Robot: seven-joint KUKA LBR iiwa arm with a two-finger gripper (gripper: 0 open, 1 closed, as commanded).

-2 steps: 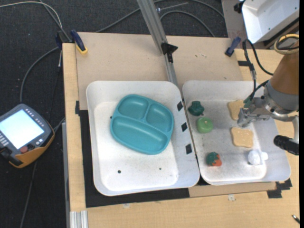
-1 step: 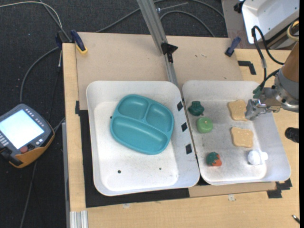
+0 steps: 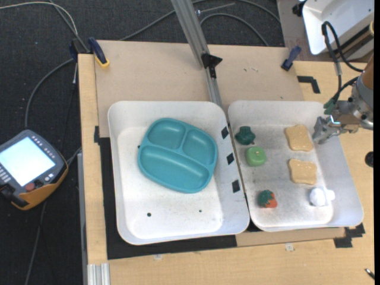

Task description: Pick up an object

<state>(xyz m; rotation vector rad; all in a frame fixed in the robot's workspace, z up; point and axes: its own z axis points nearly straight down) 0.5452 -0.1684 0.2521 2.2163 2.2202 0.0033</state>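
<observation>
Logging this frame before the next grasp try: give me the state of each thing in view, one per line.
teal plate: flat in the left bin, compartments bare
dark green toy: loose in the right bin
green apple: loose, lying apart from the others
red and green toy: loose, on the bin floor
upper bread slice: lying flat, near the gripper
lower bread slice: lying flat
white ball: loose, near the bin's front corner
gripper: over the right bin's right edge, holding nothing

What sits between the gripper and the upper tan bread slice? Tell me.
Nothing visible does. The gripper is at the right bin's right edge, just beside the upper bread slice, with bare bin floor between them. The other items lie farther left or lower.
</observation>
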